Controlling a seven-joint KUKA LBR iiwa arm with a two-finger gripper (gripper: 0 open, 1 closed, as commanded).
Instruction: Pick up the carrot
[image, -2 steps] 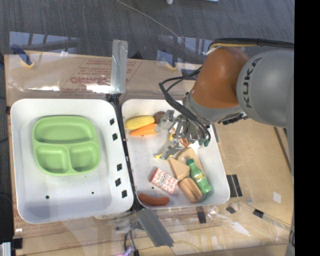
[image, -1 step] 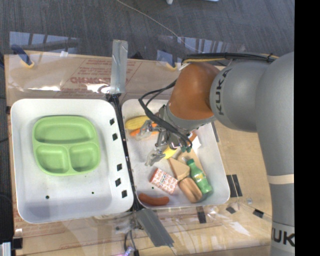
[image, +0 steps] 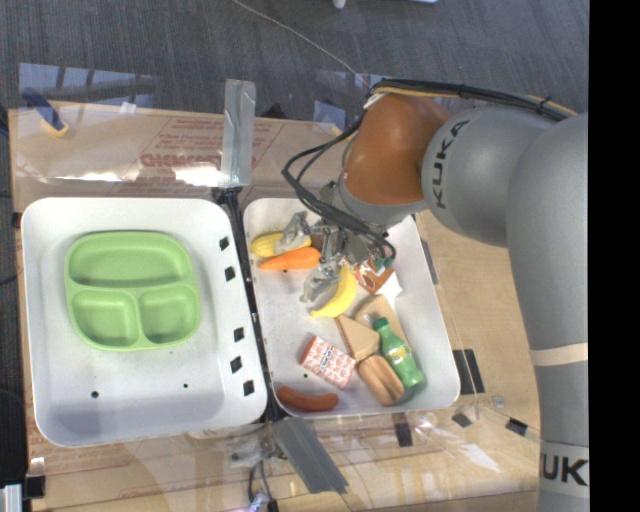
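The orange carrot (image: 281, 262) lies on its side in the upper left of the right bin (image: 438, 330), its tip pointing left. My gripper (image: 306, 258) hangs over the carrot's thicker right end. One metal finger (image: 295, 231) stands just behind the carrot and the other finger (image: 318, 284) just in front of it. The fingers are spread wide, so the gripper is open and straddles the carrot without closing on it. The carrot rests on the bin floor.
A small yellow piece (image: 266, 244) touches the carrot's far side and a banana (image: 340, 294) lies just right of the near finger. A red can (image: 378, 272), green bottle (image: 398, 352), bun (image: 378, 380), pink box (image: 327, 361) and sausage (image: 307, 399) crowd the bin. The left bin (image: 60, 400) holds a green divided plate (image: 133, 289).
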